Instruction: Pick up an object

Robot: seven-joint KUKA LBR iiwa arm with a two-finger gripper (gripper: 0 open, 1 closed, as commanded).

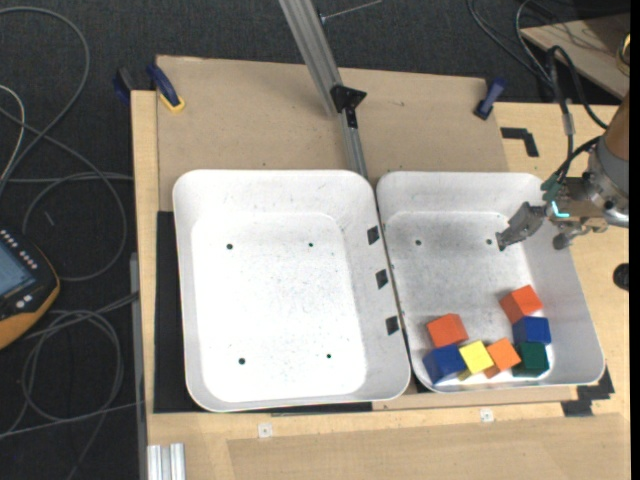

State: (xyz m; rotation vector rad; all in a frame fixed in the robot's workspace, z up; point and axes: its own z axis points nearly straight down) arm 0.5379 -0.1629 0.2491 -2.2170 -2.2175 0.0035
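Observation:
Several small blocks are clustered in the front right corner of the right bin: an orange one, a blue one, a yellow one, another orange, a green, a second blue and a third orange. My gripper hangs over the bin's far right part, well behind the blocks. Its fingers are spread open with nothing between them.
The left bin lies beside the right one, with black clips along the shared rim. A slanted metal post rises behind the bins. Cables and a handheld unit lie on the floor at left.

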